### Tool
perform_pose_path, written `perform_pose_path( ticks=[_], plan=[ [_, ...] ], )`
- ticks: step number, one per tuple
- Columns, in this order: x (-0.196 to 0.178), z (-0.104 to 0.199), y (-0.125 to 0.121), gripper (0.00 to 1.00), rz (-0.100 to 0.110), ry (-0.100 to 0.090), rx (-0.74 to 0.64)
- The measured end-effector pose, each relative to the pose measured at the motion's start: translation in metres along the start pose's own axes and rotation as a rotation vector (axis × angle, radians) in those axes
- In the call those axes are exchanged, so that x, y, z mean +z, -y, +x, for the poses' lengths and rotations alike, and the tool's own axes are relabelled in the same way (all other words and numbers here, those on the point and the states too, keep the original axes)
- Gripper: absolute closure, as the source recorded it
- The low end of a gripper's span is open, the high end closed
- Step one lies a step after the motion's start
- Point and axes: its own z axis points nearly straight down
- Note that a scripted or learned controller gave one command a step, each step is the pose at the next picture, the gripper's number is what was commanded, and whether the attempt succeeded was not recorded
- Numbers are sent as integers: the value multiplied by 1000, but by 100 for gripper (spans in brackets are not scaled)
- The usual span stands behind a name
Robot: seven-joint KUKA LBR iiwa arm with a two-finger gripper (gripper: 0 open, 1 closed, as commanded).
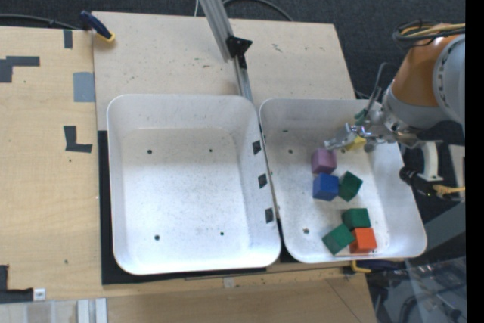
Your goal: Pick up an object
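The right bin [291, 125] holds several small blocks: a purple one [324, 160], a blue one [325, 187] just below it, a dark green one [350, 186] beside the blue, and near the front a green block [355, 218], another green block [338, 239] and an orange block [364, 240]. My gripper [349, 138] hangs over the bin's back right part, just up and right of the purple block. Nothing shows between its fingers. The grey arm with its orange band [416, 76] comes in from the right.
The left bin [181, 185] lies beside the right one. A slanted metal rail [215, 7] crosses the bench behind both bins. A blue and yellow tool [97, 25] lies at the bench's back left. Cables hang at the right edge near the arm.
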Motion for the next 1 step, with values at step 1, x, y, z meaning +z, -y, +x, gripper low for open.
perform_pose_path(
  ticks=[1],
  plan=[
    [12,2,4,0,17,-6,0]
  ],
)
